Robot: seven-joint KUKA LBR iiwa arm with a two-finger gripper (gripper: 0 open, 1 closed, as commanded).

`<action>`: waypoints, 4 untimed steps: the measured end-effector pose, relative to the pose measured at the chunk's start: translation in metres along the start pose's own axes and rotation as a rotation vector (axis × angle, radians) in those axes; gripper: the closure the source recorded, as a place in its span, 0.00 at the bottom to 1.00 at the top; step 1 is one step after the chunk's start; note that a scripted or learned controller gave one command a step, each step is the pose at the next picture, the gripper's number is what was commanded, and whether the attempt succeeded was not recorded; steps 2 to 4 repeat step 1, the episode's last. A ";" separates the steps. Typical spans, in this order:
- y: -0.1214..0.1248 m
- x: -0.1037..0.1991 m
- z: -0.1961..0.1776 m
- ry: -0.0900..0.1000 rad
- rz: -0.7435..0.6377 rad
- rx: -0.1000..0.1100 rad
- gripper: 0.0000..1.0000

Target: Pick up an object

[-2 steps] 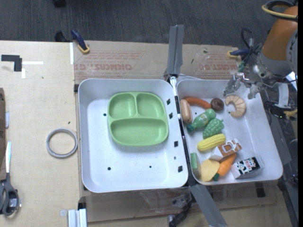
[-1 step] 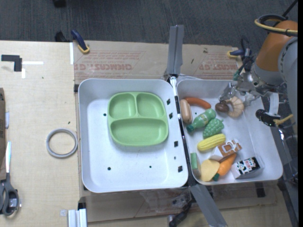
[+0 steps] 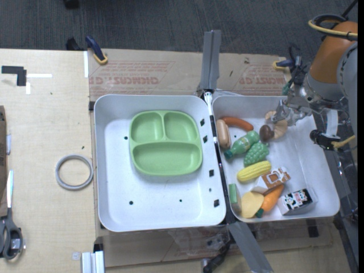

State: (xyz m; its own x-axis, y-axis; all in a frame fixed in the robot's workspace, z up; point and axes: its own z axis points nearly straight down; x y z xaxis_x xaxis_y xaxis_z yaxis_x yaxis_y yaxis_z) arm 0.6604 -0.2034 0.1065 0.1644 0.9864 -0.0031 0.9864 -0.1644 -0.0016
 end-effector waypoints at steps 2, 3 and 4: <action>-0.013 0.072 -0.082 0.002 0.048 -0.001 1.00; -0.013 0.072 -0.082 0.002 0.048 -0.001 1.00; -0.013 0.072 -0.082 0.002 0.048 -0.001 1.00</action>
